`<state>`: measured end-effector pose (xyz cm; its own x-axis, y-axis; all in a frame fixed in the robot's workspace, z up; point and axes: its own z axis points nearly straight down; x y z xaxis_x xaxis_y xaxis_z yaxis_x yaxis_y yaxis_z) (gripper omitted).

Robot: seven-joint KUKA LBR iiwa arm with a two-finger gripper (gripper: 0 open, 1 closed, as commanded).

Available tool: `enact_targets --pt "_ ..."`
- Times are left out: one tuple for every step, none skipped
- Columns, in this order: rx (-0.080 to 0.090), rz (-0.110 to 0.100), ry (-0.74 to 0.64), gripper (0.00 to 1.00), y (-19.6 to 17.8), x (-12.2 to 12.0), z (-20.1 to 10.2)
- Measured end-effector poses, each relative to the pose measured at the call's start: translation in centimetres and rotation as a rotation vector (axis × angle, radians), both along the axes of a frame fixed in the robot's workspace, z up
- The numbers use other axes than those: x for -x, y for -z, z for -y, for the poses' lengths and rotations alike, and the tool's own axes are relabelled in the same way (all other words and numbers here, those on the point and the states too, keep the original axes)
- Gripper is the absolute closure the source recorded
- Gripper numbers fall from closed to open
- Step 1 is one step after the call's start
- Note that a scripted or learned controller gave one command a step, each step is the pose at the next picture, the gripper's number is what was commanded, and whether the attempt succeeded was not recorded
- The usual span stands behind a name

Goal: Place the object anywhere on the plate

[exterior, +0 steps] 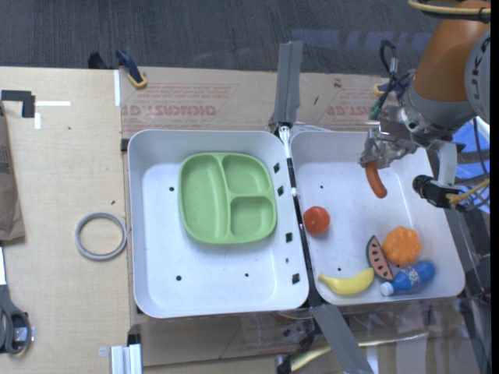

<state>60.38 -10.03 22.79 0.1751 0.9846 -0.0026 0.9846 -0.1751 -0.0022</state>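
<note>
Sausage [376, 181], reddish and slim, hangs slantwise from the hand [374, 160] above the back of the right bin [441, 232]; its upper end is pinched between the fingers and tucked out of sight behind them, so the hand is clenched on it. Much of the arm [452, 61] is cut off by the frame's top and right edges.

Lower in the same bin, a tomato [316, 220] sits alone near the left wall. A watermelon slice [379, 257], a small orange pumpkin [401, 245], a blue bottle [407, 279] and a banana [346, 283] crowd the near right corner; the bottle is partly tucked under the pumpkin, and the slice touches it.

In the left bin [148, 232] lies the green plate [228, 198], split into three compartments, all bare. It sits toward the back and right, close to the wall shared with the other bin, with open white floor to its left and in front. A clamp bar runs between the bins at the back.

On the worktop [62, 178] left of the bins rests a grey ring [100, 234]; scissors [13, 326] are cropped at the frame's lower left corner.
</note>
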Motion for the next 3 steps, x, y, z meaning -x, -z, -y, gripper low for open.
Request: enact_targets --pt "-0.001 0.000 -0.055 1.00 -2.4 -2.2 -8.6" --pt "-0.001 -0.002 -0.170 1.00 3.8 0.4 -17.6" --pt "-0.001 -0.002 -0.168 0.00 3.8 0.4 -17.5"
